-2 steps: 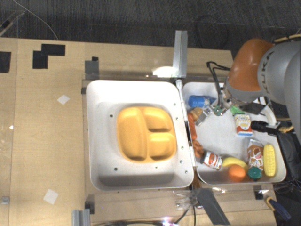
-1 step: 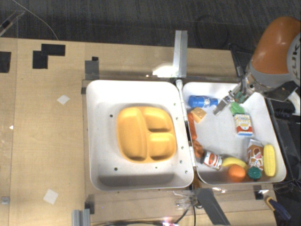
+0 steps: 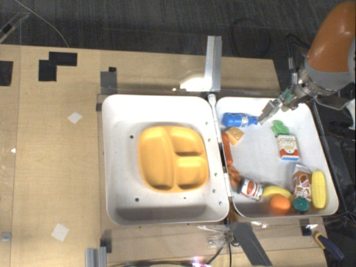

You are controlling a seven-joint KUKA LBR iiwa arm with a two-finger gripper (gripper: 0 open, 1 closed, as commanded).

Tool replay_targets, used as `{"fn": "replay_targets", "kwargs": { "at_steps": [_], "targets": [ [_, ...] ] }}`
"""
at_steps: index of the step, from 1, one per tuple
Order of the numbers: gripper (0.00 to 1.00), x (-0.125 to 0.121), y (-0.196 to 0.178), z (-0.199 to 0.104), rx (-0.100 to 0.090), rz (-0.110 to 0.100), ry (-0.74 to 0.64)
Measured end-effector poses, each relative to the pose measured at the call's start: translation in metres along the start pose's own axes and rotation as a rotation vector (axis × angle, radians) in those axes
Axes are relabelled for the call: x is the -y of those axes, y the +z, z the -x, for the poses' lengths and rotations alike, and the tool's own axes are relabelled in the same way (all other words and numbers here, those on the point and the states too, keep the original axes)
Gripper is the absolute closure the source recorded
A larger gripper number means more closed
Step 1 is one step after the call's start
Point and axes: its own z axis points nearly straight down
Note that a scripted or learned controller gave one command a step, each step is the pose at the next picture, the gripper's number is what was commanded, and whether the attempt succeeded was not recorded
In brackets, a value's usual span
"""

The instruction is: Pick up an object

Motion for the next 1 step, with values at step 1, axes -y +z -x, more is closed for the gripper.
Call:
{"fn": "replay_targets", "kwargs": {
  "at_steps": [1],
  "targets": [
    [0.0, 0.0192, 0.1245, 0.0045, -0.005, -0.009, 0.265]
  ]
}}
